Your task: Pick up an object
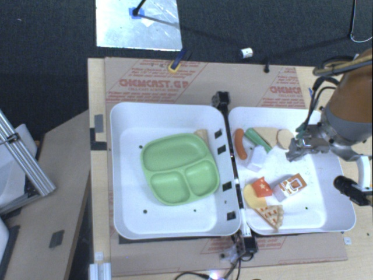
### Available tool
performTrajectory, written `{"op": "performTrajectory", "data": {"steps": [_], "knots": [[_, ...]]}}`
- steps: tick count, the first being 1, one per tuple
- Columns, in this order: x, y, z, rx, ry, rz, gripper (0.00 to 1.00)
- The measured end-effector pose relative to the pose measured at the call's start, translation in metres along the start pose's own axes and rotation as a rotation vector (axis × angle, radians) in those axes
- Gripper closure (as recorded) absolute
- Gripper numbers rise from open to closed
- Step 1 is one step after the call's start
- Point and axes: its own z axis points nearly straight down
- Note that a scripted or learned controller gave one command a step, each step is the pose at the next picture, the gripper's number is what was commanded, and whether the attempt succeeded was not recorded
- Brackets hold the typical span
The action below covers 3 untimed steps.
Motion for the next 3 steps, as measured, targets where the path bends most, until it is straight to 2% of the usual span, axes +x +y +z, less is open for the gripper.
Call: {"op": "performTrajectory", "data": {"steps": [1, 2, 3], "knots": [[0.061, -0.011, -0.008, -0.001, 0.000, -0.002, 1.00], [0.119, -0.012, -0.005, -0.001, -0.001, 0.000, 1.00], [0.174, -0.024, 0.003, 0.000, 0.000, 0.000, 1.00]]}}
